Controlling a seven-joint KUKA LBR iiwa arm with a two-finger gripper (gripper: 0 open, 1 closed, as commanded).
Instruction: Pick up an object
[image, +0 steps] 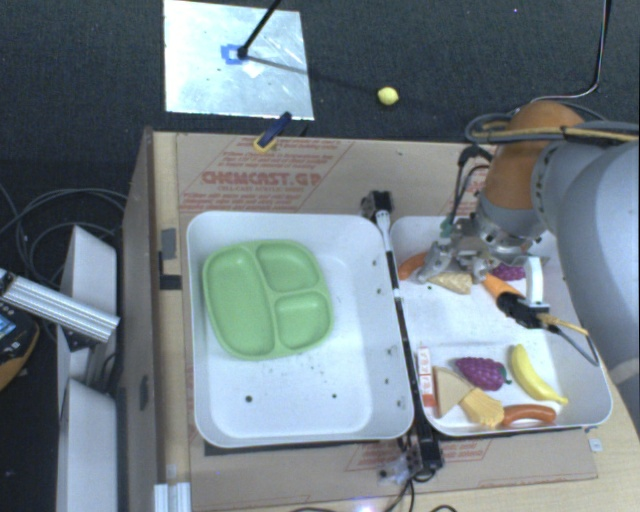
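My gripper (452, 262) hangs low over the far left part of the right bin (592, 405). It sits directly above a tan wedge-shaped toy (454, 284), with an orange carrot piece (409, 266) just to its left. Another orange piece (499, 287) and a purple toy (509, 271) lie on its right. Nearer the front of the same bin lie purple grapes (480, 373), a yellow banana (534, 375), two cheese-like wedges (470, 398) and an orange sausage shape (529, 415). I see nothing lifted off the bin floor.
The left bin (300, 405) holds a green divided plate (267, 297). A ridge with black clips (379, 207) separates the bins. The grey arm (590, 210) covers the right bin's far corner. A black connector with a yellow cable (527, 310) hangs over the right bin.
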